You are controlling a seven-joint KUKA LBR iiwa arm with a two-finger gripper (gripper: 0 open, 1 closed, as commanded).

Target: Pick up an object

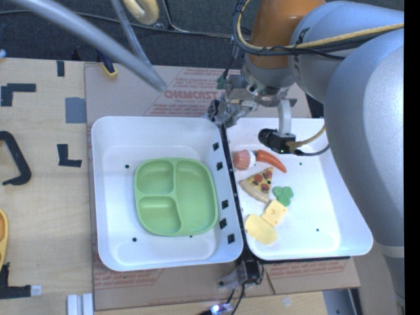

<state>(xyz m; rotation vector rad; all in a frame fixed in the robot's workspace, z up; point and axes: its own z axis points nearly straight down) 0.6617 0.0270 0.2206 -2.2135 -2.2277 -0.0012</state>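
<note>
Over the far edge of the bins, near the divider between them, my gripper (226, 110) hangs above the back rim. I cannot tell its state from this slant; the wrist and cabling crowd it. Nothing visible hangs from it, so I judge the pick as not yet done.

Right bin (335, 195) holds all the candidates, clustered toward its left wall:
- small round pink-and-white piece (243, 158), nearest the divider
- orange-red carrot or pepper (271, 159), just beside it
- toy pizza slice (258, 184), in front of those
- little green piece (283, 193), right of the pizza
- yellow cheese wedge (275, 212), touching a pale yellow round piece (260, 230), closest to the front rim

All lie flat on the bin floor, well below and in front of the gripper.

Left bin (111, 176) holds a green divided tray (176, 196), three compartments with nothing in them that I can see.

What is left, by my reading: choose one piece, come down over it, close, lift. That is the whole task.

Writing: red print on the cardboard sheet (184, 90) behind the bins, partly hidden. It looks like "CHEMCAST", but I am not sure of it. Smaller lines beneath are too fine to read. No labels visible on the toy food or the tray.
</note>
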